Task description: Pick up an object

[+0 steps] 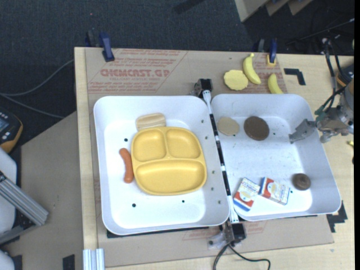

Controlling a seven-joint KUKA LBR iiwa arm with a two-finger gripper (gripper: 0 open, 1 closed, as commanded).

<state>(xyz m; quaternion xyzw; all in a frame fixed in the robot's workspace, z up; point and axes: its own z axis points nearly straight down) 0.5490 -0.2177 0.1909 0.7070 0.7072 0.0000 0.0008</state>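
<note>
Camera view: gripper [304, 130] is seen at the right bin's [315, 204] right rim; finger spread cannot be told. Nothing is held. Nearest candidates: dark brown disc [257, 127] lies to its left, small brown puck [301, 181] below it, both apart.

Both white bins [112, 207] look like smooth plastic with a soft sheen. Inside the left one, the yellow divided tray [167, 161] is glossy plastic, and the orange sausage [127, 165] just left of the tray shines too. Beyond the tray, the bench [135, 72] is matt brown board, perhaps cardboard. The carton [246, 193] right of the tray looks like printed paper.
</note>
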